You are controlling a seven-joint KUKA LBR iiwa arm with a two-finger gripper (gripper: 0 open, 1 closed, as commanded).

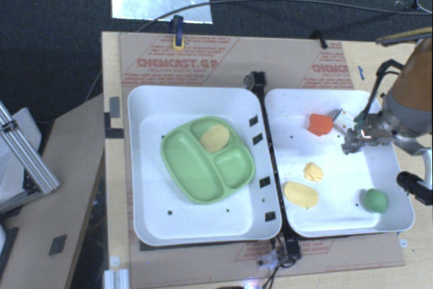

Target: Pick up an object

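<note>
I see the counter (223, 54) carrying two bins; in the left bin (152, 213) sits a green tray (196, 176). My arm (413, 88) holds the tool (352, 140) low in the right bin (338, 213), just right of the orange block (321, 124); I cannot tell its opening, and nothing shows between its tips. I judge I should centre over the block before closing.

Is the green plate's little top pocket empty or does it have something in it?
Not empty. The green plate in the left bin has a yellow lump sitting in its top compartment.
</note>
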